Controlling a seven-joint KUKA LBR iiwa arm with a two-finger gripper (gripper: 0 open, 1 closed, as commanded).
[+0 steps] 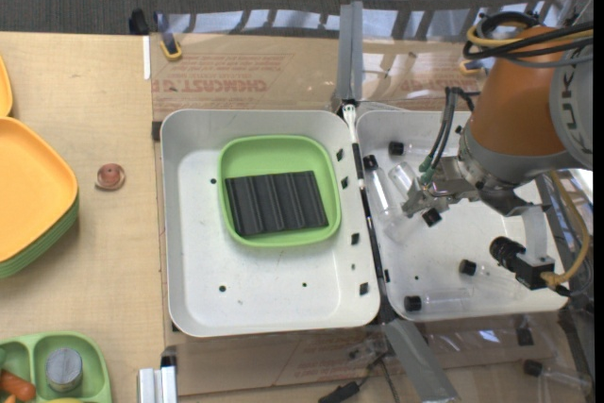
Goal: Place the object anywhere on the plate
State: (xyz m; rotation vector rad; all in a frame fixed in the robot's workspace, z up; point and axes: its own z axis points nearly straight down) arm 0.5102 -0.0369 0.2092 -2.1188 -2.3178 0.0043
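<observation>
While the claw hangs low in the right bin, you cannot tell its state. A small black block sits at its tip, well apart from the plate. Treat this as the pick step. Next, confirm the grasp, lift, and carry left.

In the left bin a plate sits toward the back with a ridged block lying on it, while the gripper hangs over the right bin beside it.
</observation>
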